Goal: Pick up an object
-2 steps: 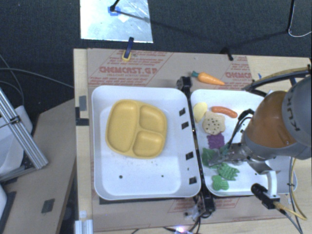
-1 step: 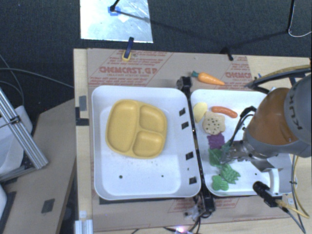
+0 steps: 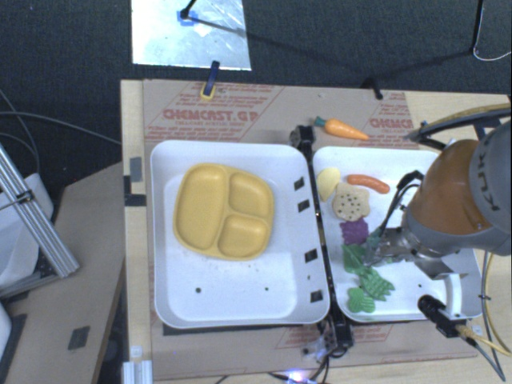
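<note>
The right bin (image 3: 404,166) holds several toy foods: a pale yellow piece (image 3: 328,182), a red sausage (image 3: 368,183), a tan speckled cookie (image 3: 350,203), a purple grape cluster (image 3: 354,231) and green leafy pieces (image 3: 370,285). My gripper (image 3: 374,249) is low over the bin, between the purple cluster and the green leaves, right at the upper green leaf (image 3: 353,255). The grey arm with its orange band (image 3: 448,198) covers the bin's right half.
The left bin (image 3: 164,238) bears a yellow divided plate (image 3: 223,211). An orange toy carrot (image 3: 342,129) lies on the cardboard behind the right bin. A black divider (image 3: 316,230) runs between the bins. A cable loops at the arm's wrist (image 3: 404,186).
</note>
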`<state>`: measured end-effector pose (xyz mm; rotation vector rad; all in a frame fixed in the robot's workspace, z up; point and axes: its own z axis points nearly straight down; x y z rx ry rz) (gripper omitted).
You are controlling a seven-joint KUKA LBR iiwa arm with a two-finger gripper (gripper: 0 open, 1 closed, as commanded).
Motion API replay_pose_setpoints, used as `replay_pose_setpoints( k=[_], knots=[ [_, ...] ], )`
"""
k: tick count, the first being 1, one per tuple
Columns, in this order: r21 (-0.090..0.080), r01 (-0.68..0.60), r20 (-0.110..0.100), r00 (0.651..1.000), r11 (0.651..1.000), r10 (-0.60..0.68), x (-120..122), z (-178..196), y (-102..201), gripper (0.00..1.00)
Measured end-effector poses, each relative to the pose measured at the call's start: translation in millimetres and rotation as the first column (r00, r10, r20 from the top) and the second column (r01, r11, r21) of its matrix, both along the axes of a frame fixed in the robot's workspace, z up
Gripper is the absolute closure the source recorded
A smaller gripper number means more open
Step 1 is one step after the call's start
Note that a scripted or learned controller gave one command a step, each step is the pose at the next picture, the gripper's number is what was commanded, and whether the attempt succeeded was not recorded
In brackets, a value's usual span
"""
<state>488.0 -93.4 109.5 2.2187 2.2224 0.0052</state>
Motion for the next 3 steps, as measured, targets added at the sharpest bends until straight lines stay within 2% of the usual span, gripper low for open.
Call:
replay_pose_setpoints(
  k=[3],
  knots=[
    [0.001, -0.003, 0.006, 1.0, 1.0, 0.003, 2.6, 30.6, 0.4, 1.0]
  ],
)
